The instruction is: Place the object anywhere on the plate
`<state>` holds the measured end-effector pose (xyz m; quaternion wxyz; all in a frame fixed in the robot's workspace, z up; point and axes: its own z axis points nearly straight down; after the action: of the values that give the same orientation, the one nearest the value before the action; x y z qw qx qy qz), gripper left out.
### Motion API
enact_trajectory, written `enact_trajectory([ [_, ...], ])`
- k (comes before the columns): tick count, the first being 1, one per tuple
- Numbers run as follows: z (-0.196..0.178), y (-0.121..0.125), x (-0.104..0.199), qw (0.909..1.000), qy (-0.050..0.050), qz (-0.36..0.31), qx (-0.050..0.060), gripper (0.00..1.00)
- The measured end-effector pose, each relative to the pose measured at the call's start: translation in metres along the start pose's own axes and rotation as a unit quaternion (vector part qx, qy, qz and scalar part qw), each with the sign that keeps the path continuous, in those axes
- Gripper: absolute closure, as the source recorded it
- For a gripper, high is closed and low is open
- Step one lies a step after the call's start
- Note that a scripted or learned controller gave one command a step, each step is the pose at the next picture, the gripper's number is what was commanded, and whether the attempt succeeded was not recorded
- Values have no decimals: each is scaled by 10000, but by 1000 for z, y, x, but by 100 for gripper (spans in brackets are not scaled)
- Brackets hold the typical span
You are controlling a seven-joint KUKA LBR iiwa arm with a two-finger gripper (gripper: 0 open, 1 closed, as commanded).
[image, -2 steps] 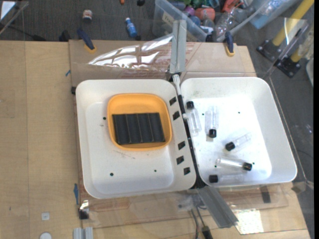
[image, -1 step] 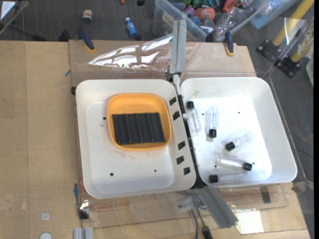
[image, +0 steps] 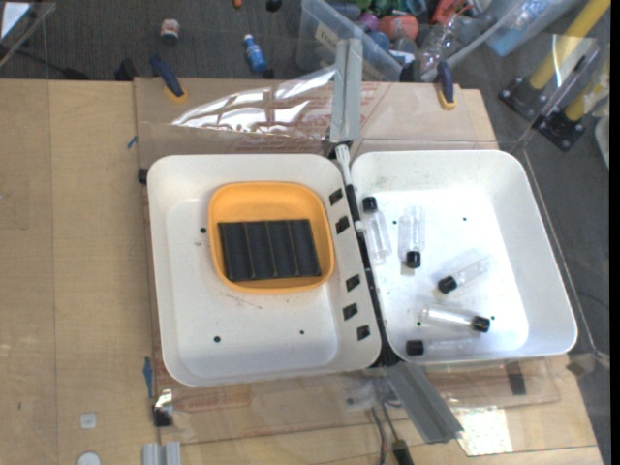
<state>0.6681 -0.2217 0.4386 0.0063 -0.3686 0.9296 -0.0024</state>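
1. Vials (image: 412, 235) are lying loose in the right bin (image: 504, 177), waiting to be picked.
2. Plate (image: 269, 197) is sitting in the left bin (image: 174, 260), holding a black block (image: 268, 250).
3. Claw state: can't tell.

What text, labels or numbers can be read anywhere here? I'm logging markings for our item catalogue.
None can be read.
Clear vials in the right bin: no legible label.
Orange plate with its black ridged insert: no markings.
Small bottle on the floor: label too blurred.
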Motion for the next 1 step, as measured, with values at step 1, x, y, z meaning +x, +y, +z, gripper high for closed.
enact_trajectory([
  [1,0,0,0,9853,-2,-1706,-5,100],
])
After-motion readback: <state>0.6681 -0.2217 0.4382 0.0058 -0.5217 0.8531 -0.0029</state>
